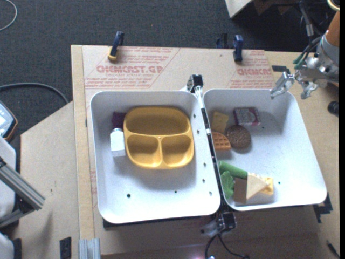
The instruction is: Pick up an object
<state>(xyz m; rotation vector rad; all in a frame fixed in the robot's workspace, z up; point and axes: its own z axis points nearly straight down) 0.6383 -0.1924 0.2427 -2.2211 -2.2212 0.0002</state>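
My gripper point(294, 88) hangs over the far right corner of the right bin point(302, 150), open with nothing between its fingers. The right bin holds toy food. A dark red packet point(246, 115) lies at the back, with a round brown cookie point(239, 137) just in front of it. A tan cracker point(219, 121) and a waffle piece point(220, 141) sit by the left wall. At the front lie a green vegetable point(230, 175) and a sandwich wedge point(253, 188). All of these lie to the left of and nearer than the gripper.
The left bin point(108, 190) holds a yellow divided tray point(158, 137), a small white bottle point(117, 142) beside it and a dark object point(118, 118) behind that. Clamps point(115, 46) hold the board at the back. Cables trail at the right.
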